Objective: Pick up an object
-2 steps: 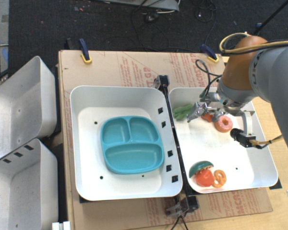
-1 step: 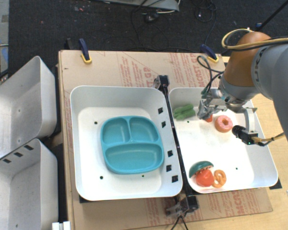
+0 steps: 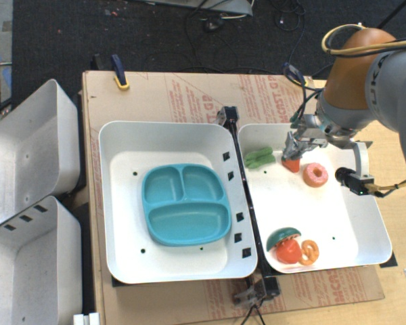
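My gripper (image 3: 293, 150) is low in the right bin (image 3: 338, 215), near its back wall. A small red object (image 3: 292, 166) sits directly under its tip, touching or nearly touching it. A green leafy item (image 3: 258, 158) lies just to the gripper's left, and a pink ring-shaped donut (image 3: 316, 175) lies just to its right. Near the bin's front are a red round item with a teal cap (image 3: 287, 245) and an orange pretzel-like ring (image 3: 310, 251) beside it.
The left bin (image 3: 122, 181) holds a teal divided plate (image 3: 187, 204). A black divider (image 3: 240, 188) runs between the two bins. Two spare white bins (image 3: 27, 181) stand off the bench at the left. A yellow-handled clamp (image 3: 120, 73) sits at the bench's back left.
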Action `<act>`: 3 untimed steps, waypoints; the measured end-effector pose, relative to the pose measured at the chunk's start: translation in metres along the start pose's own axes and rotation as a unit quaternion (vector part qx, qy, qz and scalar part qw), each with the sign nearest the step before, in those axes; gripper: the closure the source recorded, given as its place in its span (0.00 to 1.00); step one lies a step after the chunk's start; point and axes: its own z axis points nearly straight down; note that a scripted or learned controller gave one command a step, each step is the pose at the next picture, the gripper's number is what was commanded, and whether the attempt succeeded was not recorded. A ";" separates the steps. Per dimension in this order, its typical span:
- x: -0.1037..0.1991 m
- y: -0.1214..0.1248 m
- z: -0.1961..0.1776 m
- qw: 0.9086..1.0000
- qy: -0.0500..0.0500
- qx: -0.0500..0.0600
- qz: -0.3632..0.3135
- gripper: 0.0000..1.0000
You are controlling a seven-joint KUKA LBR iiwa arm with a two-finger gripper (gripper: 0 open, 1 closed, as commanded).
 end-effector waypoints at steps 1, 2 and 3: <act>-0.004 0.006 -0.045 1.000 0.000 0.000 0.000 1.00; -0.004 0.007 -0.066 1.000 0.000 0.001 0.000 1.00; 0.052 -0.002 -0.055 1.000 0.001 0.004 -0.002 1.00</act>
